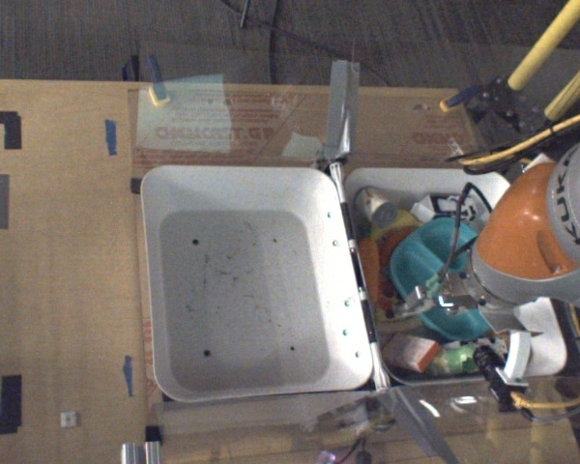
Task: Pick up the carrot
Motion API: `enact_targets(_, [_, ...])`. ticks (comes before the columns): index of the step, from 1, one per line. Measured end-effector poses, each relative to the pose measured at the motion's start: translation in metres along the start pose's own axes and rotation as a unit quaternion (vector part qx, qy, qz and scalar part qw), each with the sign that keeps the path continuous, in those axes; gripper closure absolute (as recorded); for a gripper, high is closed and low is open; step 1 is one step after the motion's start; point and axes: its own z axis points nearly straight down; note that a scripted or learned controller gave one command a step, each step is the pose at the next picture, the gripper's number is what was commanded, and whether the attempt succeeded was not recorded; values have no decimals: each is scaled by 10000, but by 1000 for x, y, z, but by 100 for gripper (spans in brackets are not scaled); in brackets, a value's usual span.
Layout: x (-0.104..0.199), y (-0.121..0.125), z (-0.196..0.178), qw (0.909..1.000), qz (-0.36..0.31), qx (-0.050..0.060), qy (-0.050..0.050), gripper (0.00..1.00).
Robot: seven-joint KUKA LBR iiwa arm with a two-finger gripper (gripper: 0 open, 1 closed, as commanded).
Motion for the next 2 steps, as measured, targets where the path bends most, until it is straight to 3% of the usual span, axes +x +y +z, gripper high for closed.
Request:
enact_targets(1, [-24, 70, 3, 9878, 1517, 238, 258, 0])
enact_targets(2, [5, 9, -1, 9705, 2407, 89, 61, 0])
